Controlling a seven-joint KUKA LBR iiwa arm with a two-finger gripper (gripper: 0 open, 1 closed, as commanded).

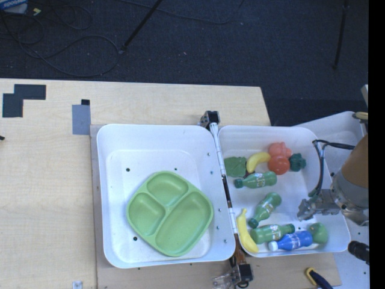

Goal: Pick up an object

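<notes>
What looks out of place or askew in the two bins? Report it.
Nothing looks damaged or spilled. The toy bottles and bananas lie on their sides, jumbled in the right bin, while the green divided plate sits flat but turned at an angle in the left bin. The gripper is low in the right bin.

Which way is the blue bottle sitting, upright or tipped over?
Tipped over: the blue bottle lies on its side on the right bin's floor, white cap pointing left.
</notes>
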